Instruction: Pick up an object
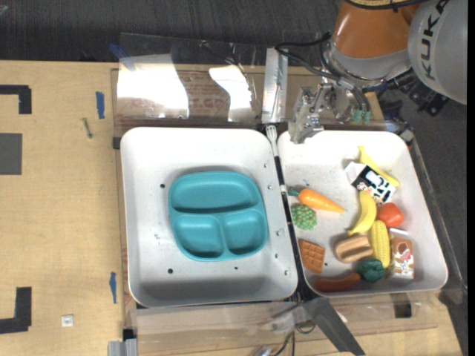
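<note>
My gripper (310,123) hangs over the back left corner of the right bin (423,199), with nothing visible in it. Toy food lies in that bin, in front of and to the right of the gripper: an orange carrot (321,200), a green bumpy piece (303,216), a waffle (312,255), a banana (364,212), a red tomato (390,215), a corn cob (380,243), a hot dog bun (353,248), a sausage (338,282) and a small carton (401,254). A black, white and yellow pack (373,180) lies nearest the gripper's right side.
The left bin (141,199) holds a teal divided plate (217,213). A raised divider (278,199) separates the two bins. Clear plastic sheeting (193,87) lies behind the left bin. The arm's orange band (371,21) is at the top right.
</note>
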Action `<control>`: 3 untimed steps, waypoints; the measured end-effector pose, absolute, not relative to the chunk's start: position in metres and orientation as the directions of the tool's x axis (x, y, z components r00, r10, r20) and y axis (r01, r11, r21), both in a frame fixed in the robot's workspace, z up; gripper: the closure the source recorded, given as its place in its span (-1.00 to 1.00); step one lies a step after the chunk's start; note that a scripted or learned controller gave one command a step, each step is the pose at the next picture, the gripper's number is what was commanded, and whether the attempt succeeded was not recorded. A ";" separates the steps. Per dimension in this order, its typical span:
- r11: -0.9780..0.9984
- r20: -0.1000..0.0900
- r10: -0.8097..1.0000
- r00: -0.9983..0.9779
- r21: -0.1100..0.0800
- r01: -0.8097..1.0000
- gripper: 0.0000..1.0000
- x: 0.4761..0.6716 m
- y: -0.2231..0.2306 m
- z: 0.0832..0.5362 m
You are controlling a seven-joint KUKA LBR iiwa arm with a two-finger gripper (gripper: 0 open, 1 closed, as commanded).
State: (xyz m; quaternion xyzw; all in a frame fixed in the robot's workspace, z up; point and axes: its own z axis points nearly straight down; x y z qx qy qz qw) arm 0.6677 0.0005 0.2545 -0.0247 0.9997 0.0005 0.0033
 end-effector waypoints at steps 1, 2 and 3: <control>0.987 -0.014 -0.161 -0.987 -0.003 -0.161 1.00 0.669 -0.051 0.303; 0.964 -0.002 -0.265 -0.964 0.002 -0.265 1.00 0.622 0.017 0.241; 0.963 -0.010 -0.269 -0.963 -0.003 -0.269 1.00 0.668 -0.021 0.272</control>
